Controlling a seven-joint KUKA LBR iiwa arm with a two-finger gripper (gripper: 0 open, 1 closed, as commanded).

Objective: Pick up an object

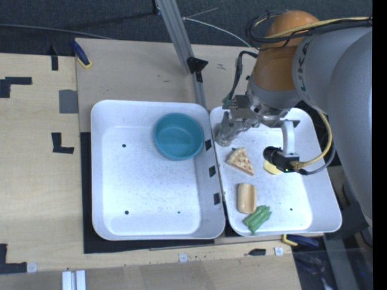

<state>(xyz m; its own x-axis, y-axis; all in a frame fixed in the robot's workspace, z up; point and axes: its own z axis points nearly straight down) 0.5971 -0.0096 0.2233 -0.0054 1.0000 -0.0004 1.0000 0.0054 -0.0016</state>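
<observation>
My gripper [225,135] hangs over the back left corner of the right bin [302,219], close to the divide between the bins. Just in front of it lies a pizza slice toy [240,161]. Further forward lie a tan bread roll [245,197] and a green pea pod [257,218]. A blue bowl [178,136] stands at the back of the left bin [139,210]. Nothing shows between the gripper's fingers.
A grey metal pole [179,35] slants across the bench behind the bins. The wooden bench [36,180] runs to the left with black tape marks. The arm's bulk covers the right bin's back right part.
</observation>
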